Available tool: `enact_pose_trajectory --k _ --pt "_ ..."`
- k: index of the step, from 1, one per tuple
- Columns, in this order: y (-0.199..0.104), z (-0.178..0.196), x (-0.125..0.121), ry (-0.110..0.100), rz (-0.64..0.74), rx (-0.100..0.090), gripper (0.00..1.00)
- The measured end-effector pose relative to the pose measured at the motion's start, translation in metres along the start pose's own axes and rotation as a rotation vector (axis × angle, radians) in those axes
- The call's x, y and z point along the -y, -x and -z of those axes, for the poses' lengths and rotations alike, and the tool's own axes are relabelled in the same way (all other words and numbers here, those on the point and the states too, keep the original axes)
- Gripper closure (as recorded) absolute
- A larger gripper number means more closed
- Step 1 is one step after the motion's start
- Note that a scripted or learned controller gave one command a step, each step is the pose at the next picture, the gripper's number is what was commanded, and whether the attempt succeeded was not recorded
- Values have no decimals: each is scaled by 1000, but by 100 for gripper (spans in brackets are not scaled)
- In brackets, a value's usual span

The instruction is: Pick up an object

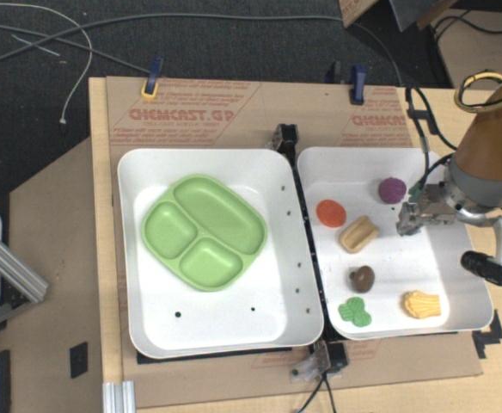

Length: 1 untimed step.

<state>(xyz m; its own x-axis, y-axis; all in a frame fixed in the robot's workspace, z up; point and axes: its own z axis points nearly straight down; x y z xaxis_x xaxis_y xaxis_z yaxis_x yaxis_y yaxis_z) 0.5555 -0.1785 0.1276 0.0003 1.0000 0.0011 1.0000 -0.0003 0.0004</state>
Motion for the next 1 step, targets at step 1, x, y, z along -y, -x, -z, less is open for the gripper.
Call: enact_pose_trajectory --k 1 --pt "-1 43 -1 4 1 2 100"
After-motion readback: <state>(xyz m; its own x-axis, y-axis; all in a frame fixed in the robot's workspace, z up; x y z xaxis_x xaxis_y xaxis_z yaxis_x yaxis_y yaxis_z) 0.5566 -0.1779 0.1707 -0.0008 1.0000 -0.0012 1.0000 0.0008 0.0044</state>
